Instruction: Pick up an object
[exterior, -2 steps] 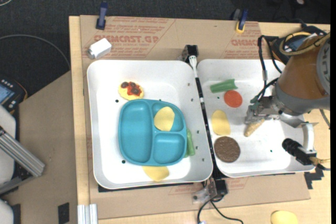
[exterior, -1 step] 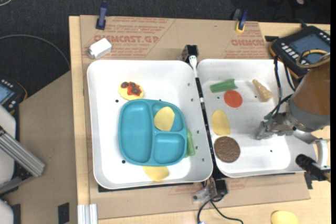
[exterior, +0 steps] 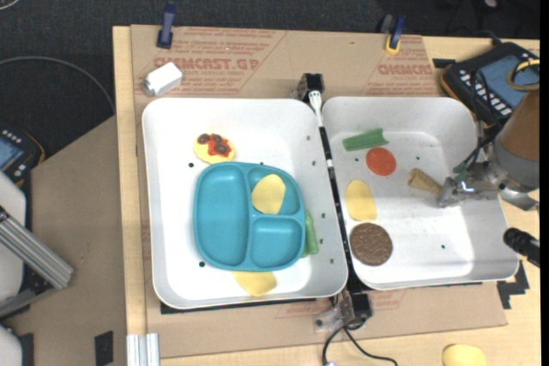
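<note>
The right bin (exterior: pixel 455 266) holds a green strip (exterior: pixel 364 140), a red disc (exterior: pixel 381 161), a tan wedge (exterior: pixel 422 180), a yellow oval piece (exterior: pixel 361 201) and a brown round patty (exterior: pixel 371 243). My gripper (exterior: pixel 448 193) reaches in low over the bin's right side, its tip just right of and slightly below the tan wedge, close to it or touching it. Nothing is visibly lifted. The arm's orange band (exterior: pixel 521 133) rises above the bin's right rim.
The left bin (exterior: pixel 163 184) contains a blue divided plate (exterior: pixel 227 219) with a yellow piece (exterior: pixel 268 194) in one compartment. Around it lie a small pizza toy (exterior: pixel 214 147), a yellow piece (exterior: pixel 256 281) and a green sliver (exterior: pixel 310 234). A black controller (exterior: pixel 485 86) lies behind the arm.
</note>
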### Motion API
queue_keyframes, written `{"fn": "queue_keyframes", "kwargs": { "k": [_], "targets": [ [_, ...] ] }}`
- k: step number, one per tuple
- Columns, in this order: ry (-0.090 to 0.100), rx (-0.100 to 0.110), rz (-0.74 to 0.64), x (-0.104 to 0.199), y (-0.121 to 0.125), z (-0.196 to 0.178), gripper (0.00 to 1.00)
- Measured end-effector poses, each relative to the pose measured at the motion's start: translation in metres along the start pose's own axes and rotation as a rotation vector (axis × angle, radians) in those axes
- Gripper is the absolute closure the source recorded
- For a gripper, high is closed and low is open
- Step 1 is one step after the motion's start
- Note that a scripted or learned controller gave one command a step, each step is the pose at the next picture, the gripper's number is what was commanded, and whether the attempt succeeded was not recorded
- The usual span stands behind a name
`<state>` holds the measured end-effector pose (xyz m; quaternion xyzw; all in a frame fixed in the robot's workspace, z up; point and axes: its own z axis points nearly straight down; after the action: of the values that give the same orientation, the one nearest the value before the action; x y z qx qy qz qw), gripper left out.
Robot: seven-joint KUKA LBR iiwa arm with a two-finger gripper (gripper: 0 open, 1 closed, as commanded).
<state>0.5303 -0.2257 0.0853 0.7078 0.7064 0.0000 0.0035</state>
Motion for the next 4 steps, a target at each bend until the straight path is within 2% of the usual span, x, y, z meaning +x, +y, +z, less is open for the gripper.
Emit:
{"fn": "queue_keyframes", "kwargs": {
  "k": [1, 2, 3, 4],
  "targets": [
    [0.003, 0.002, -0.003, 0.002, 0.009, 0.0, 1.0],
    [0.006, -0.012, -0.016, 0.134, 0.044, -0.147, 1.0],
    [0.008, 0.007, -0.006, 0.181, -0.024, -0.191, 1.0],
    [0.008, 0.01, -0.008, 0.242, -0.052, -0.175, 1.0]
  ]
}}
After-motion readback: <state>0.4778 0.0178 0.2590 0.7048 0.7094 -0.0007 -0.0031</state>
